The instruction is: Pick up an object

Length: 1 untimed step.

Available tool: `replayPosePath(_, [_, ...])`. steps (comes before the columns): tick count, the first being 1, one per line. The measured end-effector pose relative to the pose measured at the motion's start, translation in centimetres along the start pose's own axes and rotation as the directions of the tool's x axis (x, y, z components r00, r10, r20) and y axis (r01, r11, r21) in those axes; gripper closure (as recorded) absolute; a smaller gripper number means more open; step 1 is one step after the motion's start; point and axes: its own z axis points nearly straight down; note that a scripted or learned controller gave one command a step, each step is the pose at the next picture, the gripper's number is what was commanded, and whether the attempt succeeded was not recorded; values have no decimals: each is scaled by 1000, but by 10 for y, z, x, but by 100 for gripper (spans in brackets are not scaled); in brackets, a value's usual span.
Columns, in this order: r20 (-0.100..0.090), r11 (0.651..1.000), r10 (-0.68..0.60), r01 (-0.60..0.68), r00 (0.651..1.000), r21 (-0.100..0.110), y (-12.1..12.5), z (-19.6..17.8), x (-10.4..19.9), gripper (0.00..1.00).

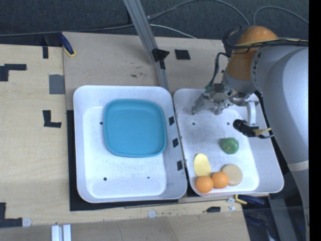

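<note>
My gripper (208,107) hangs over the far end of the right bin (261,157), its two fingers spread apart with nothing between them. Nearer the front of that bin lie a small green ball (230,145), a pale yellow piece (201,163), two orange balls (204,184) (219,179) and a beige round piece (232,173). The four at the front edge sit packed close together. The green ball sits alone, well below and to the right of the gripper.
A blue square plate (134,127) lies in the left bin (90,185). A grey slanted pole (145,34) crosses above the gap between the bins. The arm's bulky grey body (288,99) covers the right bin's right side.
</note>
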Motion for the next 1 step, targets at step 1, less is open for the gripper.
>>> replayPosePath(1, [0, 1000, -1, 1, 1000, -1, 0, -11, 0, 100])
